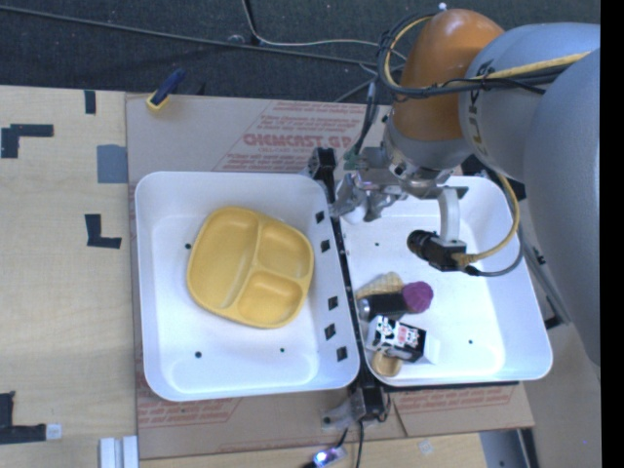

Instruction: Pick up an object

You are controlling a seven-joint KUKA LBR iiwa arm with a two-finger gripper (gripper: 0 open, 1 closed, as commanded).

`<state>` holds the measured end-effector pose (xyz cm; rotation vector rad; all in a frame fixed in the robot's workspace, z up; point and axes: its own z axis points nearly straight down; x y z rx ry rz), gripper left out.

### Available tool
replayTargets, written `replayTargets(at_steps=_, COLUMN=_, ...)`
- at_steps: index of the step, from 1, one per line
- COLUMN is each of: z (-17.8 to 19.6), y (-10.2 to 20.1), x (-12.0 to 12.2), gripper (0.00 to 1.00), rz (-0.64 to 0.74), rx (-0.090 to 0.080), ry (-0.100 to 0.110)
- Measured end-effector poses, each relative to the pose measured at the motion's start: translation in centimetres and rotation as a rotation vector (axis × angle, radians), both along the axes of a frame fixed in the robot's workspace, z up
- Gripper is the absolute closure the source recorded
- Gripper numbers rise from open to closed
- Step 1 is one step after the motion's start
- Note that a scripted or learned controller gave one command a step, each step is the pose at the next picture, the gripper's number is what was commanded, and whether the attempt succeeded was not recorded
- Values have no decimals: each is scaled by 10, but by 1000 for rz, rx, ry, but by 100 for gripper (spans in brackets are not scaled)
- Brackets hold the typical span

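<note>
Approach step: my gripper point(363, 201), finger state indiscernible, hangs over the right bin point(507, 344); next, descend onto the purple object point(419, 295).

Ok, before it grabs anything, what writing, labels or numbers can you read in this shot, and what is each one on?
"CHEMCAST GP", in red, upside down, on the brown cardboard sheet under the bins; the smaller red lines beside it are too blurred to read.
Red print along the cardboard's front edge: too small to read.
White markings on the small black packet in the right bin: too blurred to read.
The yellow divided plate in the left bin carries no text.
</note>
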<state>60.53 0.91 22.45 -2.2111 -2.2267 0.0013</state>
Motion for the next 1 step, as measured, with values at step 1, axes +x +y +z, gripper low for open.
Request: replayTargets(at_steps=1, z=4, y=45, x=-20, gripper=100, rz=-1, rx=-1, ry=1)
